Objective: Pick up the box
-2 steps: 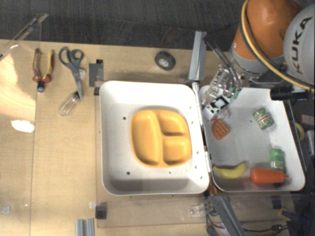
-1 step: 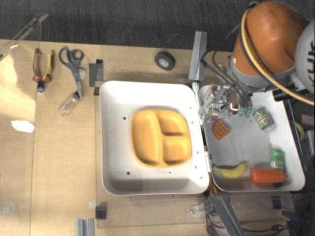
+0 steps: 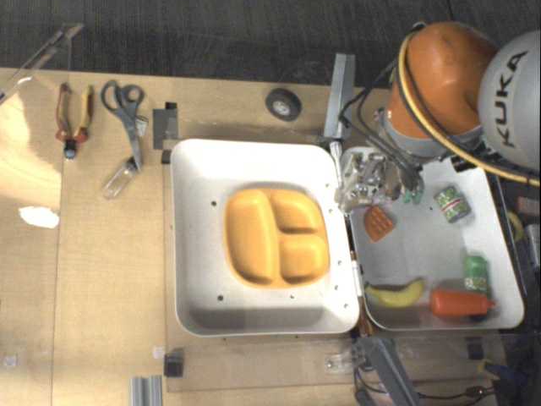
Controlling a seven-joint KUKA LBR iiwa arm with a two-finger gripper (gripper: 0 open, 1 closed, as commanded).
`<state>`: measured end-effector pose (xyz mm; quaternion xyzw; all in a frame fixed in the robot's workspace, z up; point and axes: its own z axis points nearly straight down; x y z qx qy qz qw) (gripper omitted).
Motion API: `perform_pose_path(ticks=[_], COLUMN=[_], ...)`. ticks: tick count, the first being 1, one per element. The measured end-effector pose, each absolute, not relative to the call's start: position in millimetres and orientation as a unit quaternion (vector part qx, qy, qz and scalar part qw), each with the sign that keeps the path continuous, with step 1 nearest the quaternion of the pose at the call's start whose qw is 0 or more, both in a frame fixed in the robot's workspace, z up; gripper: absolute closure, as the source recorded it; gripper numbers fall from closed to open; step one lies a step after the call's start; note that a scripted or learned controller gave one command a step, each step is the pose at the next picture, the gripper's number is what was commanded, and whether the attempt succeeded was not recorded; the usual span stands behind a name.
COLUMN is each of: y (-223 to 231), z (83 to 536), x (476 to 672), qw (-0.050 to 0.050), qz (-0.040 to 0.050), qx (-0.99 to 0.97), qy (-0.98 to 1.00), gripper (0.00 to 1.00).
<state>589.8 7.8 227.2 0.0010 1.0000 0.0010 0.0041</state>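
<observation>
- Camera view: my gripper (image 3: 365,184) hangs low over the right bin (image 3: 499,227), at its upper-left corner by the wall shared with the left bin (image 3: 194,227); I cannot tell whether it is released or clenched.
- Just below me lies the box (image 3: 379,222), small, orange-red, flat and tilted; judging by this, I am lining up over it.
- Further off sit a green-and-white can (image 3: 451,203), a green bottle (image 3: 476,272), a banana (image 3: 397,293) and a carrot (image 3: 458,302).
- A yellow divided tray (image 3: 276,235) fills the left bin.
</observation>
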Motion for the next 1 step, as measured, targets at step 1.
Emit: perform_pose_path(ticks=[1], y=[38.7], z=[296.1], x=[625.2], qw=[0.005], qz=[0.0019], qx=[0.205], qy=[0.979], gripper=[1.0])
